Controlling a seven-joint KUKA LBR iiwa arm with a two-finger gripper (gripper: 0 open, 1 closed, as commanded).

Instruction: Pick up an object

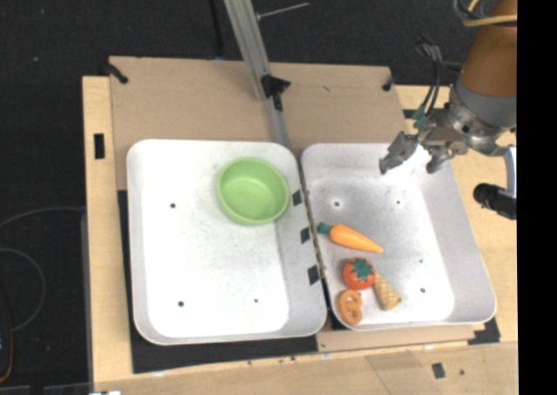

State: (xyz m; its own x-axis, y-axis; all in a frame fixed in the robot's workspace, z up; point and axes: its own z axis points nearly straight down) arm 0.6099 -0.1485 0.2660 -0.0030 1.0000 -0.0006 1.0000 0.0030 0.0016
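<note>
Camera view: gripper [411,158] spread wide, holding nothing, over right bin [435,210] far edge

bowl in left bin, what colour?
Light green bowl, plain, clearest in the camera view.

At the frame's right we see our grey arm [481,106], orange-banded, dark cables trailing beside its wrist.
</note>
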